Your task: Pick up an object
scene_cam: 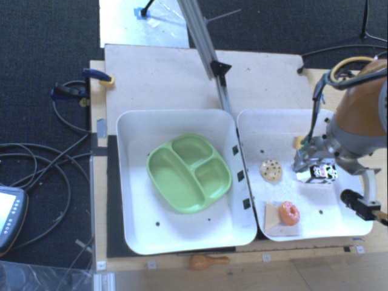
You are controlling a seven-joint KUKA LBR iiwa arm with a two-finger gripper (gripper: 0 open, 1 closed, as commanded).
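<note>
You see the gripper (310,162) low in the right bin (254,123), just above a small black-and-white toy (322,173); whether it grips, you cannot tell. Left of the toy lie a round speckled cookie (271,170) and glossy pink doughnut (289,213).

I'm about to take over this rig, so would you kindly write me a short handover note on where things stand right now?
Gripper: low in the right bin, at a black-and-white toy; grip unconfirmed.
Right bin also holds a cookie, a donut on a tan wedge, and a small yellow piece.
Left bin: green divided plate.
Done: arm lowered to the toy.
Left: secure a grasp and lift.
</note>
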